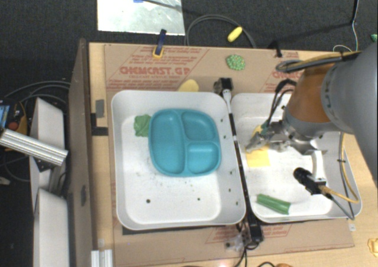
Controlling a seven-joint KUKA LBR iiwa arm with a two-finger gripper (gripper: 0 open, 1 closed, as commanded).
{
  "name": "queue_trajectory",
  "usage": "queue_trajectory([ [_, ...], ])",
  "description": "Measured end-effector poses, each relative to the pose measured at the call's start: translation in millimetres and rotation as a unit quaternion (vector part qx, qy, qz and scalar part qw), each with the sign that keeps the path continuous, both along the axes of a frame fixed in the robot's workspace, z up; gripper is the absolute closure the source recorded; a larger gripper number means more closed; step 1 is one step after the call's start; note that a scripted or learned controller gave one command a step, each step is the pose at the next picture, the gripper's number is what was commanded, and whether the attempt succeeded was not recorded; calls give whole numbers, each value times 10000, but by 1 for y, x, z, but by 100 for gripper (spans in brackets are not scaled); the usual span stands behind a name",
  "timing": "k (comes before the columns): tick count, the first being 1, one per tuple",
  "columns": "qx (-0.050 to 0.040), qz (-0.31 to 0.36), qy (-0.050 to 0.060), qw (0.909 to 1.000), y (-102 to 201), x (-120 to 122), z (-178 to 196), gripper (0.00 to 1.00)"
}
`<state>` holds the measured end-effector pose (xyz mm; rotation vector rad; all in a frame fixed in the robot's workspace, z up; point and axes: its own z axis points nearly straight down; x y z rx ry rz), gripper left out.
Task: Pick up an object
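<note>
Claw (264,137) low in the right bin (336,209), tips just above the yellow block (257,158), likely lining up a grab. Can't tell its opening. Green piece (273,203) lies well below it; blue divided plate (183,142) sits left, in the other bin.

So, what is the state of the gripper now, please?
Gripper: low in the right bin, just above the yellow block; its state cannot be told.
</note>
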<state>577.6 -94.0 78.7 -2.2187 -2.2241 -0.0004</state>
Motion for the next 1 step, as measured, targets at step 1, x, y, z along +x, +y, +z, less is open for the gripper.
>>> queue_trajectory([
  [1,-2,11,-20,10000,-4,22,6,0],
])
